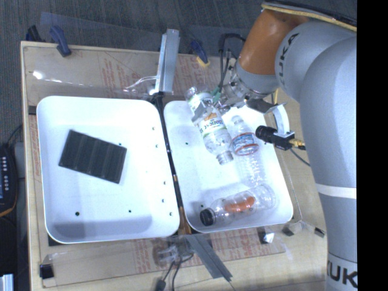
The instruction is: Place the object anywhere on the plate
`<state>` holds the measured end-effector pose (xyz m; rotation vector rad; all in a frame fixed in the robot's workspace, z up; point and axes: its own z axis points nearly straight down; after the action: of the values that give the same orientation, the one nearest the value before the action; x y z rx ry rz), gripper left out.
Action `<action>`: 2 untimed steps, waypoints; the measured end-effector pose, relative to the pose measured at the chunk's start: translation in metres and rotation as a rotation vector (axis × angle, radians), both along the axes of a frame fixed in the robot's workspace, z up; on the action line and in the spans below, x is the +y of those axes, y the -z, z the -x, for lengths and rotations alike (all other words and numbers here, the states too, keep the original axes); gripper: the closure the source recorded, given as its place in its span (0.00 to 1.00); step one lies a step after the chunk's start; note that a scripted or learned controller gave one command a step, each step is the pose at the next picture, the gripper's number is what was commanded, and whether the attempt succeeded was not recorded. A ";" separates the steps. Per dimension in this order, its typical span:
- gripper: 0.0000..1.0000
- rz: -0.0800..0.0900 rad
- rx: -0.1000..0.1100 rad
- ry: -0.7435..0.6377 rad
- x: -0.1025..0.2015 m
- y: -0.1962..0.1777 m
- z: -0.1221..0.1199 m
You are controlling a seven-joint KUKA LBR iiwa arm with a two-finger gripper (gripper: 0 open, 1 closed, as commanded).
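Right bin (pixel 182 162), near edge: clear bottle (pixel 236 205) lying on its side, dark cap toward the left bin, orange contents.
Right bin, middle: clear bottle with red-and-blue label (pixel 247 153), text unreadable.
Right bin, far end: bottle with white label (pixel 211 126), faint print too small to read; possibly touching the tool.
Left bin (pixel 48 162): dark ribbed plate (pixel 93 156), left of centre.
Tool (pixel 227 99): over the right bin's far edge; grip state cannot be told.
Arm (pixel 315 71): "KUKA" lettering.

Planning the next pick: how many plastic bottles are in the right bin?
3: one bottle at the far edge under the tool, one beside it, one lying along the near edge. None appear hidden.
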<state>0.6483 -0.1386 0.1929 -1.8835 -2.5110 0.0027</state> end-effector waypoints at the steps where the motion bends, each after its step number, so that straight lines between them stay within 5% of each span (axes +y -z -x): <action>1: 1.00 0.000 -0.003 0.021 0.065 -0.099 0.039; 2: 1.00 0.001 0.003 0.108 0.171 -0.055 0.027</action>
<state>0.6217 0.0322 0.2480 -2.0146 -2.4045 0.0069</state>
